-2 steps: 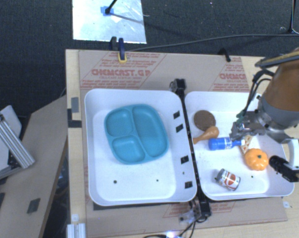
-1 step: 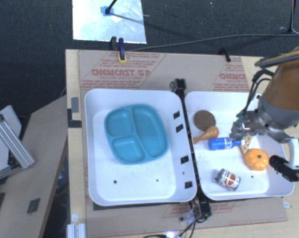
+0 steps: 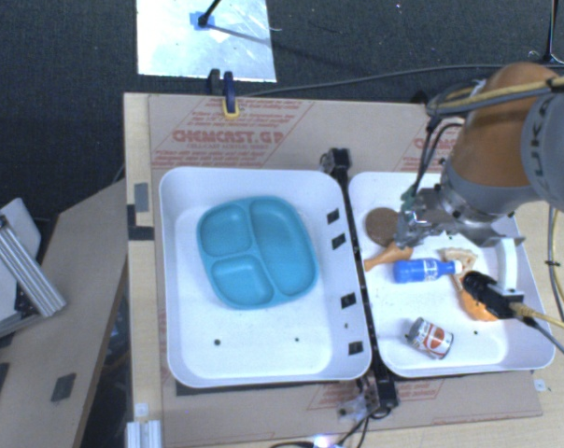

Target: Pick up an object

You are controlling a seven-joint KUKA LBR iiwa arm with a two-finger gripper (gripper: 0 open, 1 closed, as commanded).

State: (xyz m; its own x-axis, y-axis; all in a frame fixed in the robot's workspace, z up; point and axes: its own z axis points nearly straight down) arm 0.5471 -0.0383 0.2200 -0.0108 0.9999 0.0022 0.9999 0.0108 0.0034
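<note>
Under both bins: brown sheet (image 3: 226, 136) with red lettering. Small blue and yellow clamp (image 3: 229, 96) at the sheet's far edge.

In left bin (image 3: 170, 278), around the middle: blue divided plate (image 3: 257, 250), flat, three compartments facing up. Lies clear of all four walls. Row of black tabs (image 3: 338, 241) along this bin's right wall.

In right bin (image 3: 394, 334), close to its left wall and toward the far edge: brown disc (image 3: 381, 224), flat on the floor. Just nearer than it: orange handle (image 3: 387, 259), lying at a slant, left end by the left wall, right end rising toward the bin's middle. Cannot tell whether disc and handle are one piece or two.

Just right of the disc: gripper (image 3: 415, 224), low over the far half of the right bin, above the handle's right end. Grip state cannot be told from this angle; nothing seen held in it.

Around the bin's middle: blue bottle (image 3: 422, 270) on its side, white cap end pointing right. Touches or nearly touches the handle's right end.

Toward the near edge: small can (image 3: 430, 337), tipped over, red and white label, well apart from the bottle.

Right of the bottle: tan piece (image 3: 458, 253), small, shape unclear. Nearer and further right: orange piece (image 3: 471, 304), partly covered.

Over the bin's far right corner: arm (image 3: 497, 157), orange band up top, grey below.
</note>
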